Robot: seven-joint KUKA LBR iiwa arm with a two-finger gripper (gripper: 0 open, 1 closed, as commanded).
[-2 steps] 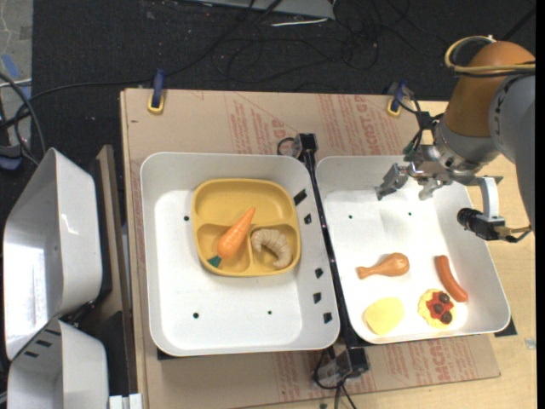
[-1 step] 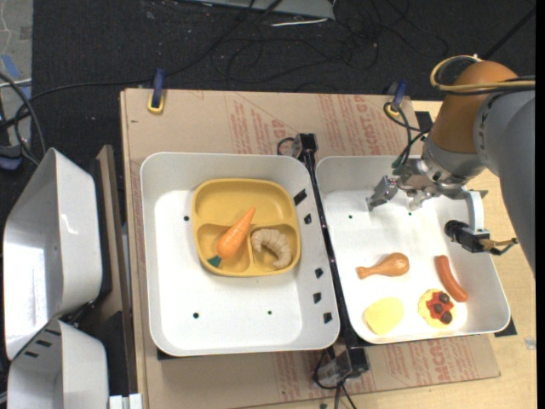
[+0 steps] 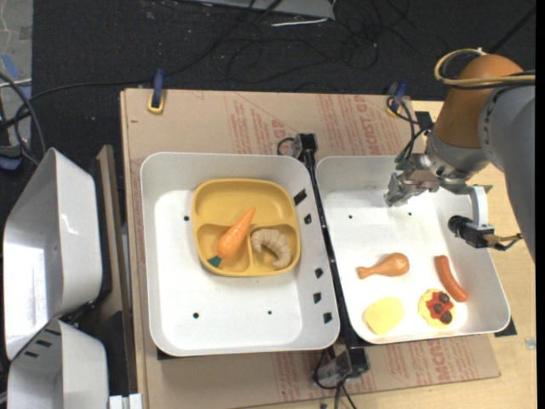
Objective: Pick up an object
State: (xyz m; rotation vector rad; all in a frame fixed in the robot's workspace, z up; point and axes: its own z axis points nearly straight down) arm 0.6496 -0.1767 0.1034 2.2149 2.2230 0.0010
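Four toy foods in the right bin (image 3: pixel 353 228): a drumstick (image 3: pixel 384 267) near the middle, a sausage (image 3: pixel 450 279) to its right, a yellow chip (image 3: pixel 383 315) near the front edge, a small pizza (image 3: pixel 438 308) beside the chip. All loose on the white floor, none touching another.

Gripper (image 3: pixel 403 187) over the back part of the same bin, well apart from the drumstick, with nothing in it. Open or closed: cannot tell from this view. Grey arm with an orange band (image 3: pixel 468 100) reaching in from the right.

In the left bin (image 3: pixel 170 313), a yellow plate (image 3: pixel 247 196) with sections. A carrot (image 3: pixel 236 232) lying across two sections, a shrimp (image 3: pixel 272 245) in the right one, just beside the carrot.

Both bins side by side on a brown board (image 3: pixel 247 118).
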